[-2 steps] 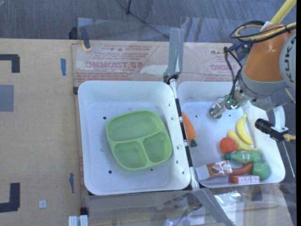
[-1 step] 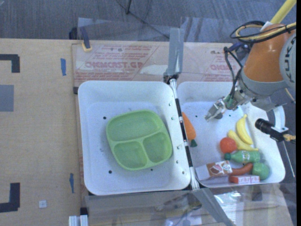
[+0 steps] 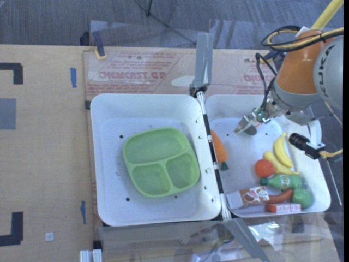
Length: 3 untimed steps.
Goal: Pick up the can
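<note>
Locating the can (image 3: 252,195), we judge it lies crosswise, directly toward frame-bottom from the gripper (image 3: 248,125), whose state we cannot tell.

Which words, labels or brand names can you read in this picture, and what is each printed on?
"KUKA", partly visible as "UK": on the grey arm at the right edge.
Red lettering on the cardboard sheet behind the bins: too blurred to read.
Print on the small carton in the right bin: too small to read.

Bench (image 3: 43,146) — two white bins side by side: left (image 3: 103,162), right (image 3: 232,111).
</note>
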Each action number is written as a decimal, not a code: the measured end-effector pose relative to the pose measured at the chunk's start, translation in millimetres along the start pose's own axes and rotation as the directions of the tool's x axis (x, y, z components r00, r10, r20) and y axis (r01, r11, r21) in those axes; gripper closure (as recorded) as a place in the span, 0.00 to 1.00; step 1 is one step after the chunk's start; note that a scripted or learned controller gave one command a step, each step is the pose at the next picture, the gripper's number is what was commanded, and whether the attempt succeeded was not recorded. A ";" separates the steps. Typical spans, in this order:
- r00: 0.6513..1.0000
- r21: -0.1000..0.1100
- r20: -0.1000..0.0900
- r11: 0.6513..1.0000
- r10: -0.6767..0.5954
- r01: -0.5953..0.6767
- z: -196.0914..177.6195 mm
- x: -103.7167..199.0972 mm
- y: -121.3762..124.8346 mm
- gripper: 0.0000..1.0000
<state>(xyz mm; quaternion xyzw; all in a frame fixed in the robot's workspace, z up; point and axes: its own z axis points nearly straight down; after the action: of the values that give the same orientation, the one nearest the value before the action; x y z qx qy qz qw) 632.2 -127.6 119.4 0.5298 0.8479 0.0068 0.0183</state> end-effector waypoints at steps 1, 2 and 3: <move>0.985 -0.006 0.003 0.985 0.170 -0.170 8.1 -12.0 9.8 0.00; 0.947 0.033 -0.010 0.946 0.322 -0.321 -29.2 -34.4 -5.3 0.00; 0.945 0.032 -0.010 0.945 0.327 -0.327 33.1 -37.6 -8.9 0.00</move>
<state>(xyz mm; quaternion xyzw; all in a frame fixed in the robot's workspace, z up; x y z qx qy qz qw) 641.9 -165.6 87.0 0.6632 0.7484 0.0009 0.0027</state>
